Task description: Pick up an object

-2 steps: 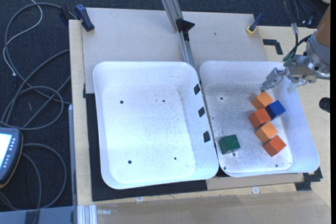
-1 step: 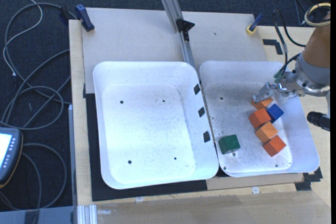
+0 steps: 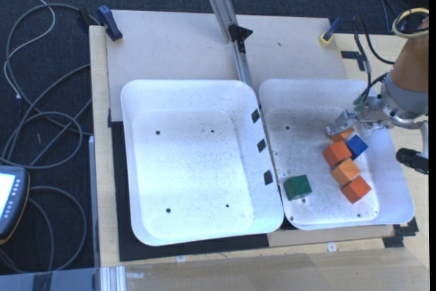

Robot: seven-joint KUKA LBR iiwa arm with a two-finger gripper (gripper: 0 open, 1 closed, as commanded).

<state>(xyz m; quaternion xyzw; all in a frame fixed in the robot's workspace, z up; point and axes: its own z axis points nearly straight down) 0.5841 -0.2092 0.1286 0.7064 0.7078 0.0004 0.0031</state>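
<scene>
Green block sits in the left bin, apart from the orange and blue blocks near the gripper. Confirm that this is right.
One thing is wrong: the green block lies in the right bin, near its left wall, not in the left bin. The camera view shows this. The rest holds: it sits apart from the orange blocks and the blue block, which cluster by the gripper.

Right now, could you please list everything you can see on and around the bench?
white bins: 2, white, side by side on the bench
orange blocks: about 4, orange, clustered in the right bin
blue block: 1, blue, among the orange ones
green block: 1, green, right bin near its left wall
clamps: 2, blue, at the board's far corners
cables: several, light, on the floor at left
pincer: 1, grey, over the block cluster
</scene>
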